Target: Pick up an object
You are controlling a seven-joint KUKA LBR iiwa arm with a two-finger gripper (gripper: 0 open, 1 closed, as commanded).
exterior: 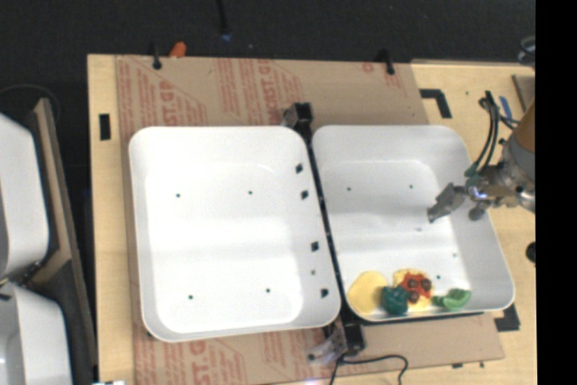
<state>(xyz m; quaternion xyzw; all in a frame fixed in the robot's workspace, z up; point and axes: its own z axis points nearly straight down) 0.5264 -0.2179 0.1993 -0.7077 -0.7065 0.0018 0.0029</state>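
Toys: heaped, shapes unclear; end effector: over right bin, grip state unclear

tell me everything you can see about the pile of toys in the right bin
The pile of toys is a small cluster of yellow, green, teal and red-orange pieces, seemingly plastic or rubber. It lies in the near corner of the right bin, against the front wall, pieces touching one another. The pincer hovers apart from it.
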